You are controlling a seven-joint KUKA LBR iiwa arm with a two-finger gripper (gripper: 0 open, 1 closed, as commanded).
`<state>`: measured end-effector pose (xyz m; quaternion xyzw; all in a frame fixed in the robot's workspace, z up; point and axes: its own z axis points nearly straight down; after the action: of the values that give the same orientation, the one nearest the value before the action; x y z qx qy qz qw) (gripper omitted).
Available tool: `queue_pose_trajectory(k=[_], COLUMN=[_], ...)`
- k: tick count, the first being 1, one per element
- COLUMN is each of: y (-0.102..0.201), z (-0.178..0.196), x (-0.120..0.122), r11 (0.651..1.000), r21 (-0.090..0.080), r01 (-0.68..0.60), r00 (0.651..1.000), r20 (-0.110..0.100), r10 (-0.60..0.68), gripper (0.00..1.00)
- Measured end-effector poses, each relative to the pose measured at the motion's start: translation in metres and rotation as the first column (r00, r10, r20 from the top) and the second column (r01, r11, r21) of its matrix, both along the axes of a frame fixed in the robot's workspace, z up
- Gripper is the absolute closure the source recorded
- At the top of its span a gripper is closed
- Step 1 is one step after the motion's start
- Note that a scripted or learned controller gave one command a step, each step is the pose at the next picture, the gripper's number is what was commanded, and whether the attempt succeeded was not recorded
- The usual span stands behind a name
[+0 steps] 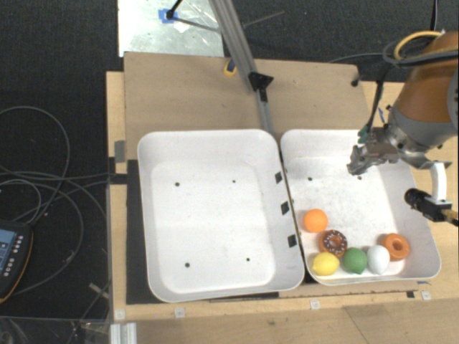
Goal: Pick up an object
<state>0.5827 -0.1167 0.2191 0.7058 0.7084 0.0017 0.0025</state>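
Observation:
The right bin (pixel 330 149) holds several small objects along its near edge: an orange ball (pixel 315 221), a brown sprinkled donut (pixel 334 242), a yellow lemon (pixel 325 264), a green ball (pixel 354 261), a white egg-shaped piece (pixel 378 259) and an orange ring (pixel 396 246). My gripper (pixel 358 165) hangs over the far right part of that bin, well above and behind the objects. Nothing shows between its fingertips.
The left bin (pixel 154 192) lies beside the right one, with black clips (pixel 285 207) along the shared edge. A grey pole (pixel 237 38) slants over the bench behind the bins. Cables lie on the floor at the left.

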Motion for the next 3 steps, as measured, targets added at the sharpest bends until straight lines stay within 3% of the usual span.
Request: queue_pose_trajectory(k=[3], y=[0.151], z=[0.010], x=[-0.015], r11=[1.000], r21=[0.003], r01=[-0.007], r00=[1.000], r20=[-0.005], r10=[0.007], gripper=[1.00])
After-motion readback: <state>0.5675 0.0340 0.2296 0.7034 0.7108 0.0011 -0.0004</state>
